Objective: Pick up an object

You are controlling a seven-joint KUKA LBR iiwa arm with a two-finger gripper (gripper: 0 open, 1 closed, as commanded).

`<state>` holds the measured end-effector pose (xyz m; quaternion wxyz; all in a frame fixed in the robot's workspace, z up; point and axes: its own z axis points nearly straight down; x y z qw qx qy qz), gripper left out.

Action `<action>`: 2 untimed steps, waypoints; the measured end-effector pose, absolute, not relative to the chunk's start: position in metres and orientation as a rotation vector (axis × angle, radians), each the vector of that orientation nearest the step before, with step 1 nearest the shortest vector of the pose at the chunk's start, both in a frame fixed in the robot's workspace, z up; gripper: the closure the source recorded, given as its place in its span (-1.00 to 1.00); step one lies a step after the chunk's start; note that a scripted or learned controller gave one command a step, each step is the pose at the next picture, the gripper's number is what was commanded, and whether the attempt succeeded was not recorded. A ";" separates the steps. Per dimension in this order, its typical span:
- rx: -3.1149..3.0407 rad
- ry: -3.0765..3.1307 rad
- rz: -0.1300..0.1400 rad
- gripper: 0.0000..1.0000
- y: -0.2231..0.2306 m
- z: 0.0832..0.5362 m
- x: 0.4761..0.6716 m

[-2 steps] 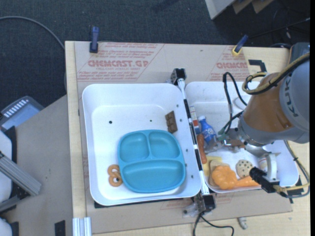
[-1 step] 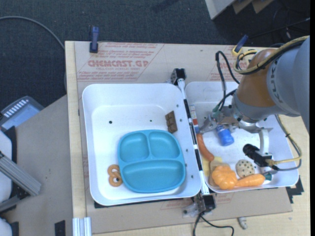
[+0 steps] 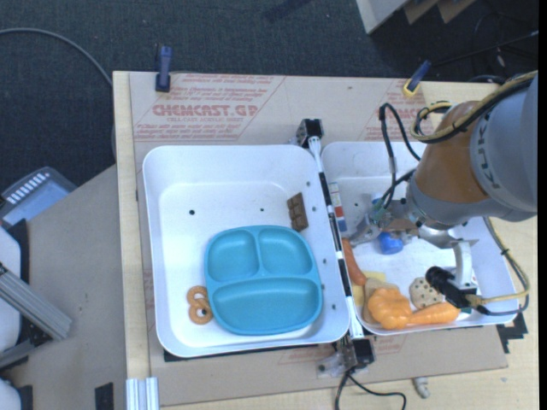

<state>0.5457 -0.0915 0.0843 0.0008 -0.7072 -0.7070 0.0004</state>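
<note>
Two white bins sit side by side on the counter (image 3: 214, 114), seen from above at a slant. At left, we see a blue divided plate (image 3: 261, 278) in the left bin (image 3: 162, 186), a small pretzel (image 3: 200, 304) touching its lower-left edge and a brown chocolate piece (image 3: 297, 212) just beyond its upper right. At right, the arm (image 3: 474, 165) reaches over the right bin (image 3: 359, 156); its claw (image 3: 383, 220) hangs near a small blue object (image 3: 391, 243), and we cannot tell whether it is released or clenched. Lower in that bin lie an orange-yellow toy (image 3: 389, 307), a carrot (image 3: 352, 263) and a tan perforated piece (image 3: 422, 292).
</note>
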 end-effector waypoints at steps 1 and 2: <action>-2.222 -2.221 0.000 1.00 -0.091 0.094 0.546; -2.220 -2.223 -0.001 1.00 -0.035 0.185 0.558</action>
